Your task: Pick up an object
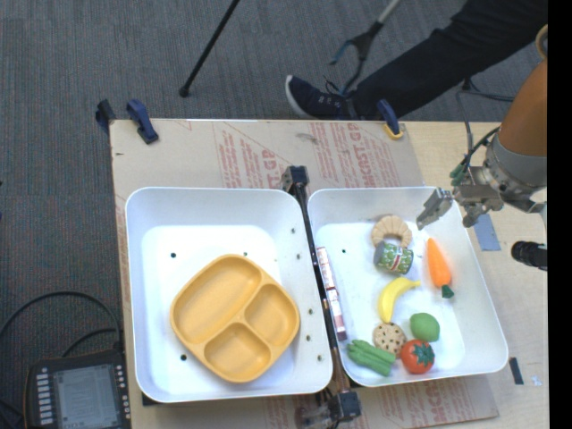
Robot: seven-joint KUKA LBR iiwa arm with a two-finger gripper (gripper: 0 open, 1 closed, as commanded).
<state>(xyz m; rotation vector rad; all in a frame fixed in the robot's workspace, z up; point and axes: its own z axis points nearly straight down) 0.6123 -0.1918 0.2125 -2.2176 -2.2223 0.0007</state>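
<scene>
Pincer (444, 209) poised above the upper right rim of the right bin (487, 284), fingers spread apart, nothing between them. Toy carrot (438, 264) lies just below it in the bin, beside a small green can (393, 257) and a banana (391, 297). Left bin (147, 239) holds a yellow divided plate (234, 317).

The grey arm (523, 141) reaches in from the right, its fingers (435, 209) spread and empty.
</scene>
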